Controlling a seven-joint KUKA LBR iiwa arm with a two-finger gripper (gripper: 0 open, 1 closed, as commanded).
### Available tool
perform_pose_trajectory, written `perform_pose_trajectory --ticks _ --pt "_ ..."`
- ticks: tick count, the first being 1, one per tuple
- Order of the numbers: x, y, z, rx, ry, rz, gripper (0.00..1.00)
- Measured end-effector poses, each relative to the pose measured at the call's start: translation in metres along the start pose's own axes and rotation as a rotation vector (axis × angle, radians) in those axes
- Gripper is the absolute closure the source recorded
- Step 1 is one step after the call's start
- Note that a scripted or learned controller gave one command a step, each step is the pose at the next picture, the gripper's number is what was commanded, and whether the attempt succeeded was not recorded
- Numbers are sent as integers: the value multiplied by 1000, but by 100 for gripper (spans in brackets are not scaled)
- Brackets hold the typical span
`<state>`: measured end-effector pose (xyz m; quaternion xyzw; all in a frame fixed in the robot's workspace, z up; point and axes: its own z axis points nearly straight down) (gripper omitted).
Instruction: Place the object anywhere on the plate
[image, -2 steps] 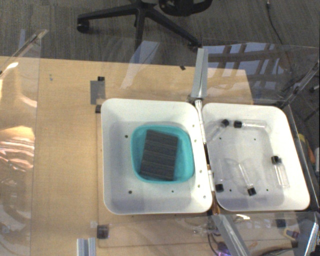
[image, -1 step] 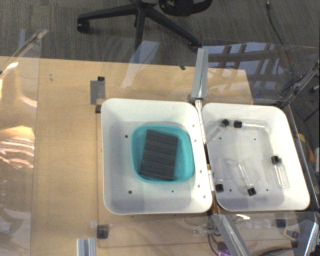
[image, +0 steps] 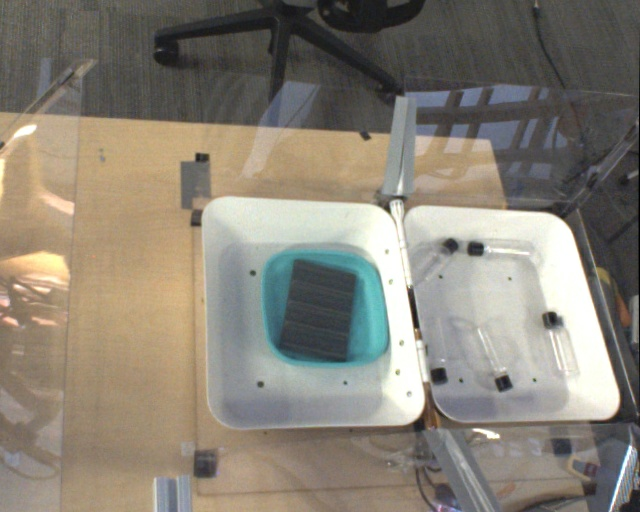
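Note:
A teal square plate (image: 372, 312) lies in the middle of the left white bin (image: 230, 330). A dark grey ribbed rectangular block (image: 318, 308) rests flat on the plate, slightly tilted, and covers most of its centre.
The right white bin (image: 590, 390) holds several clear tubes with black caps, such as one tube (image: 557, 340) near the right wall and another (image: 490, 356) at the front. A metal divider post (image: 399, 150) stands behind the bins. Wooden bench (image: 110, 300) spreads to the left.

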<state>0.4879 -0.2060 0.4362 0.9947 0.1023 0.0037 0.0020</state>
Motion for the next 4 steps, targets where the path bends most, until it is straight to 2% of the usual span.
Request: perform_pose_trajectory --ticks 2,3,4 --pt "0 0 0 0 0 -1 0" --pt "60 11 1 -1 1 -15 0" --pt "39 8 0 0 0 -1 0"
